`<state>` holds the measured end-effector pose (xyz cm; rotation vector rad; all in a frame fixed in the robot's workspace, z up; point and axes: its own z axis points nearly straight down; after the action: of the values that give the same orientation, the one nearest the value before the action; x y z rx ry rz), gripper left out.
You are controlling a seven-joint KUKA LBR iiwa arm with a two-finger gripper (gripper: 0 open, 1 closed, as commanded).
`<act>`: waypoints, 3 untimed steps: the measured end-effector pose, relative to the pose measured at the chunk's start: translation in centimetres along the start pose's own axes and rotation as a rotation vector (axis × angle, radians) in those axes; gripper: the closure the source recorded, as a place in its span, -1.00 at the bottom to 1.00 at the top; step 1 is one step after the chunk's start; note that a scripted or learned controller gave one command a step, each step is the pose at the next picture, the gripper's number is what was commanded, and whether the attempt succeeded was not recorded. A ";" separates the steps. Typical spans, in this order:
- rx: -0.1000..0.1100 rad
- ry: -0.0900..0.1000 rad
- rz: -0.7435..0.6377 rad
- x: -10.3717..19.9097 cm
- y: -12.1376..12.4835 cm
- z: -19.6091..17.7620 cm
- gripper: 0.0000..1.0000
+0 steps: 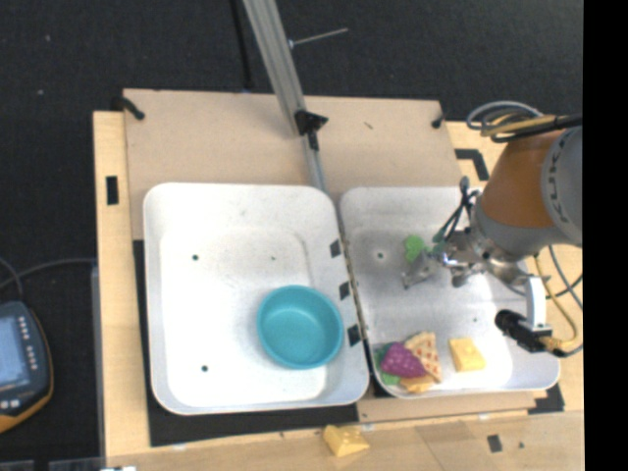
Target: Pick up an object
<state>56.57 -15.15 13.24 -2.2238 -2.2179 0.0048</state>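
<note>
My gripper [437, 268] hangs low over the middle of the right bin [392, 214], below the arm's orange band. A small green object [414, 247] lies just up and left of it, close to or touching the gripper; I cannot tell whether it is held. At the front of the same bin lie a purple grape bunch [399, 361], a tan waffle-like wedge [425, 353] and a yellow block [467, 353]. A teal bowl [299, 327] sits upright in the left bin [196, 224], toward its front right.
A yellow wedge [345, 441] lies on the bench outside the bins, at the front. A grey metal pole [280, 57] slants down to the gap between the bins at the back. Black cables [525, 327] trail by the arm on the right.
</note>
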 end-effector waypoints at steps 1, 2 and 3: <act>-0.007 0.001 0.005 -0.1 0.1 -1.4 1.00; -0.010 -0.001 0.001 -0.9 -0.5 -6.5 1.00; -0.011 -0.001 -0.006 -1.1 -0.3 -12.0 1.00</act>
<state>56.33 -16.20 25.22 -2.2236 -2.2304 -0.0064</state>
